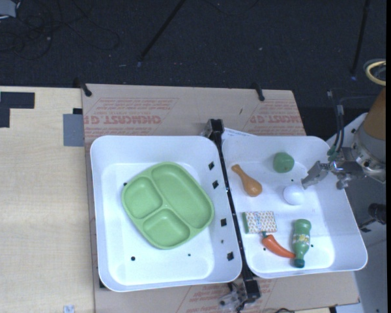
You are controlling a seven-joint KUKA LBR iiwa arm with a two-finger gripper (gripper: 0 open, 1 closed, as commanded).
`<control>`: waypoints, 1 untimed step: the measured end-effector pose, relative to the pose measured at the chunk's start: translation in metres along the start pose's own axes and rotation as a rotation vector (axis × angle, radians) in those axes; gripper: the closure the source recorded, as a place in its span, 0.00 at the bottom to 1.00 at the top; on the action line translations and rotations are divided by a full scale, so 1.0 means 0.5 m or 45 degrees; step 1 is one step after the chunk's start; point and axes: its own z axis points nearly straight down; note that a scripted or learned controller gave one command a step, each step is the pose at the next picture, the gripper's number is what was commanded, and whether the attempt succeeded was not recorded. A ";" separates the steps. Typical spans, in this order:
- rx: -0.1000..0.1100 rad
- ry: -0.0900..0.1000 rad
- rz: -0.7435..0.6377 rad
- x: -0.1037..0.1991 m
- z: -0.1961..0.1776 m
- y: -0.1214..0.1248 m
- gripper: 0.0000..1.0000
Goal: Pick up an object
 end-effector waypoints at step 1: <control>-0.017 -0.004 -0.004 0.001 -0.017 0.006 0.00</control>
